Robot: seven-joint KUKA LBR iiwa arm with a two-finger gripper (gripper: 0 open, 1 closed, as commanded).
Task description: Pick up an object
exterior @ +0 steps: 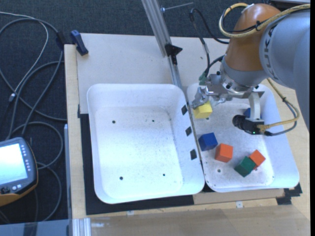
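My gripper (206,101) hangs over the upper left part of the right bin (280,151). A yellow block (203,110) lies directly under its tip, close to the bin's left wall. Whether the gripper touches or holds the block cannot be made out. A blue cube (207,141) lies just below the yellow one. Further down are an orange cube (224,152), a green cube (244,166) and a second orange cube (257,158) leaning on the green one.
The left bin (98,102) stands beside the right one, their walls meeting near the yellow block. A metal pole (156,23) slants down to the bins' junction. A black part on a cable (246,123) hangs off the wrist, half hiding something blue (247,113).
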